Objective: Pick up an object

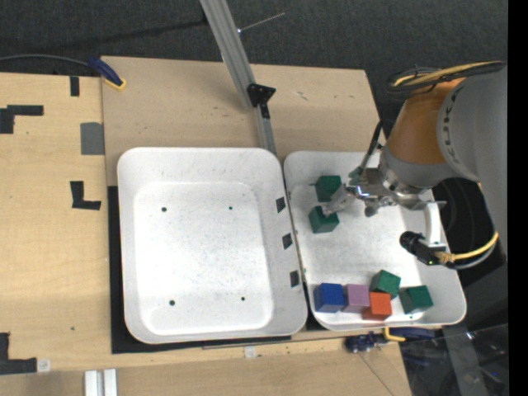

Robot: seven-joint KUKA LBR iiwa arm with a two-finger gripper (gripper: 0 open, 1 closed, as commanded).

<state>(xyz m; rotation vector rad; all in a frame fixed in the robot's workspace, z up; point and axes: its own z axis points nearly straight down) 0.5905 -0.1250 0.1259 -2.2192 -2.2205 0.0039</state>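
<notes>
green cube blocks, two of them (328, 186) (322, 219), sit at the upper left of the right white bin (355, 250); my claw (336, 208) reaches between them, its spread i cannot tell.

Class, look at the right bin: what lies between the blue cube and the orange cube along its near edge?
In the camera view, a purple cube sits between the blue cube and the orange cube.

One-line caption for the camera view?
Arm's claw hovers by two green blocks in the right bin.
</notes>
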